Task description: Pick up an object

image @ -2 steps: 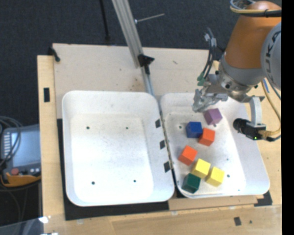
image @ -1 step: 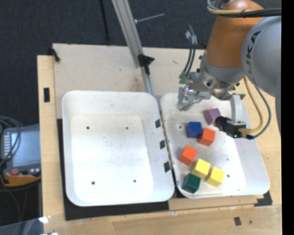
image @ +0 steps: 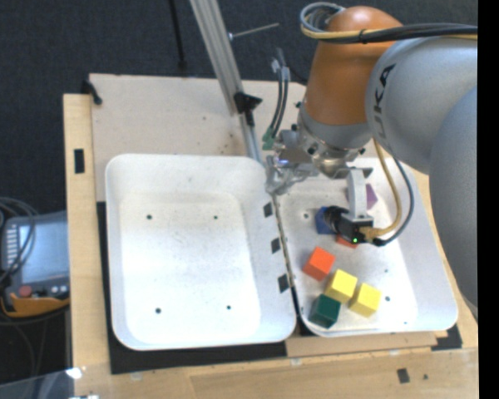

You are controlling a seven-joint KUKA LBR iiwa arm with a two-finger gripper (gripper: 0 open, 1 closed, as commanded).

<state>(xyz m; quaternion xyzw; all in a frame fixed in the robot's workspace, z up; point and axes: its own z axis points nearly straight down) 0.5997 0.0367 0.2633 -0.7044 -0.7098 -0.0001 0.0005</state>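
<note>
Camera view: arm (image: 374,81) hides right bin's (image: 416,306) far end.

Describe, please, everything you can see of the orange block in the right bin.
The orange block is a small cube, matte and plain, plastic or painted wood by its look. It sits flat on the floor of the right bin, turned slightly askew, near the divider between the bins. A yellow block lies just below and right of it, close or touching at a corner. The gripper is above it, apart from it.
</note>
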